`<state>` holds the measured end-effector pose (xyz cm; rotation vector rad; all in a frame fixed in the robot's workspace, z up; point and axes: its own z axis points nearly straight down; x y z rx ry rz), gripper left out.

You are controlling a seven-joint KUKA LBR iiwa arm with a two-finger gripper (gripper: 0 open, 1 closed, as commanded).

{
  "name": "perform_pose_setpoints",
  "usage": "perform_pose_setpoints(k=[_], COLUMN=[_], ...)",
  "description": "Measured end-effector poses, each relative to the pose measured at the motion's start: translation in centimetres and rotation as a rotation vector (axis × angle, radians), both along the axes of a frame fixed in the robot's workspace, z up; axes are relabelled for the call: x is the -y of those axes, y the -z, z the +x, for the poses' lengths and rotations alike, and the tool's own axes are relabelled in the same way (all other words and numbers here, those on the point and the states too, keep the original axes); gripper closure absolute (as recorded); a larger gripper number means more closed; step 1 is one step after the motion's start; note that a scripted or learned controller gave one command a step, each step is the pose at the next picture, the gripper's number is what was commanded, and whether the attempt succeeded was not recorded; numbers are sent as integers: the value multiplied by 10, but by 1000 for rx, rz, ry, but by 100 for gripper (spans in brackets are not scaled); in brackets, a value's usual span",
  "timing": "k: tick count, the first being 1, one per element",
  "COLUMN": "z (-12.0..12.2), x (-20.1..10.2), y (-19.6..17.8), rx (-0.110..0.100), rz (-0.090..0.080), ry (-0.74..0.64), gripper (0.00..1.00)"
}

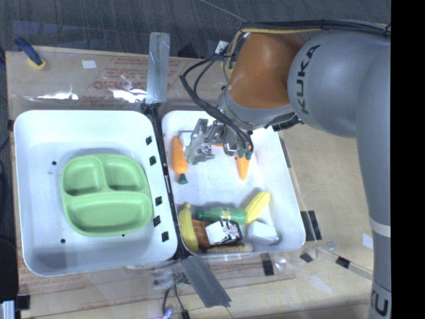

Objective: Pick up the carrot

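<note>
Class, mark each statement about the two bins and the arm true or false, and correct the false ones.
1. The green plate lies in the left bin. True.
2. Two carrots are in the right bin. True: one carrot near the divider, another carrot right of the end effector.
3. The corn cob sits on the green plate. False: it lies in the right bin.
4. The arm reaches over the left bin. False: it is over the right bin.
5. The banana lies in the right bin's near corner. True.
</note>
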<state>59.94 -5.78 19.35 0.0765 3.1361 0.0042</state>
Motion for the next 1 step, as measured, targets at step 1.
perform_pose_setpoints(k=[1], z=[-44], x=[-66], y=[-11], rx=[-7], rz=[-2], ry=[262], gripper=[100])
